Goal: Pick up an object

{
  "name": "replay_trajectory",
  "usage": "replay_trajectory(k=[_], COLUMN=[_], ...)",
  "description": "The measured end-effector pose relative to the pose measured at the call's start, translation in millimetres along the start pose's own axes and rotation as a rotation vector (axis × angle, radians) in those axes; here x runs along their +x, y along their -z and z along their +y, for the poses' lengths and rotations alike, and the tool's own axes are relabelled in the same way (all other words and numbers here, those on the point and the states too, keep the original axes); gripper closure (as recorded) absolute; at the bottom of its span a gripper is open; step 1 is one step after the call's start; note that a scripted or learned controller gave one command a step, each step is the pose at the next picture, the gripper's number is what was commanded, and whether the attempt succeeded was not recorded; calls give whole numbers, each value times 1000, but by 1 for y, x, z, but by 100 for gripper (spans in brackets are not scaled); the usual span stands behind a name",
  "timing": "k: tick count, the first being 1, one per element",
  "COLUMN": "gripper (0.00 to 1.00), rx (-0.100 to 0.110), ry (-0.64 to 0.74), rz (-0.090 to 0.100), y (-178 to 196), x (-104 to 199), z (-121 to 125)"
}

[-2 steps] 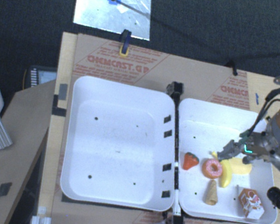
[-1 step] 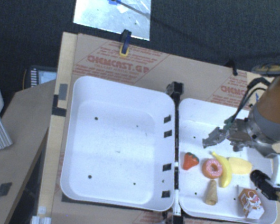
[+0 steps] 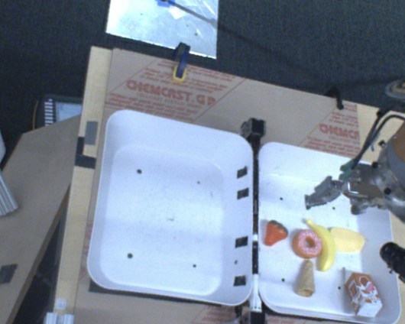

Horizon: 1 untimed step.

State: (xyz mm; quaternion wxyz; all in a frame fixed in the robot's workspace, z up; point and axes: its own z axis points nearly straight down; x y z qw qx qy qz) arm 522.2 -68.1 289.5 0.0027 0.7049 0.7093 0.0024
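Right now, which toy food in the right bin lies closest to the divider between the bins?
The red strawberry. It sits left of the donut, banana, lemon and cone.

one fixed overhead camera, slanted down over both bins (image 3: 184, 135).

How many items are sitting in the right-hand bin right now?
6: strawberry nearest the divider, donut beside it, banana against the donut, lemon behind, cone in front, small carton at the front right corner. The arm may hide more.
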Motion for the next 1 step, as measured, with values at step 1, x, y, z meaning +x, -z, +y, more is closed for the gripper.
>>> replay_trajectory(k=[1], gripper=[0], rx=[6], ry=[-8], rz=[-1], y=[-5], x=[-30], z=[-31])
